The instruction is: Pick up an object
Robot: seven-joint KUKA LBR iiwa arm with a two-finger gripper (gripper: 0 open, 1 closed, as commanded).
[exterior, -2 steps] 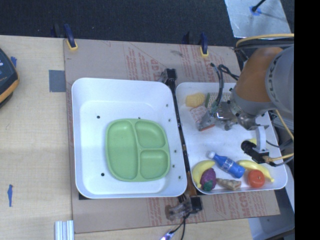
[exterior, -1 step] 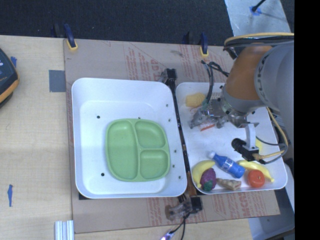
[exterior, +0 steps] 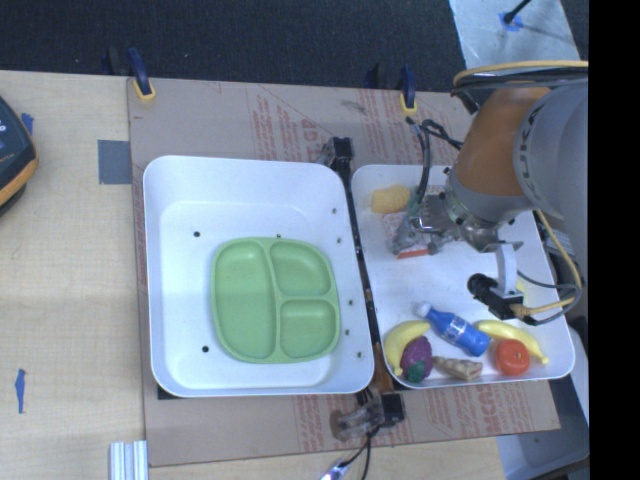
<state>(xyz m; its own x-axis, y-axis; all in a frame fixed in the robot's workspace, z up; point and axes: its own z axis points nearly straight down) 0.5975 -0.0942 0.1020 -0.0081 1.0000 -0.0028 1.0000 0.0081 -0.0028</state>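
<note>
The arm enters from 3 o'clock and hangs over the right bin (exterior: 556,268). Its pincer (exterior: 415,236) sits low at the bin's upper left quarter, directly above a small flat red piece (exterior: 412,254) lying on the bin floor. Whether the pincer stands wide or narrow cannot be told: the wrist and cabling mask the tips from this angle. Nothing is seen gripped.

Just beside the pincer, at its 11 o'clock, lies a yellow block (exterior: 390,199), near the bin's far wall. The remaining contents cluster along the near rim, from 6 to 4 o'clock of the bin: a yellow lemon-shaped fruit (exterior: 400,336) touching a purple fruit (exterior: 417,353), a tan piece (exterior: 459,368), a blue bottle with a white cap (exterior: 454,328), a red tomato-like piece (exterior: 512,357) and a banana (exterior: 505,330).

The left bin (exterior: 170,198) bears a green divided plate (exterior: 274,299), lying flat at its middle.

Assessment: the red piece is the nearest candidate. It appears thin, light and stiff, and lies flat, so a hold must close across its narrow width very close to the floor; a slip or a miss is likely. The yellow block looks the safer choice: it looks light, seems to have parallel sides and stands clear of neighbours. The rounded fruits by the near rim look smooth and crowded, and would roll away under an off-centre closing.
</note>
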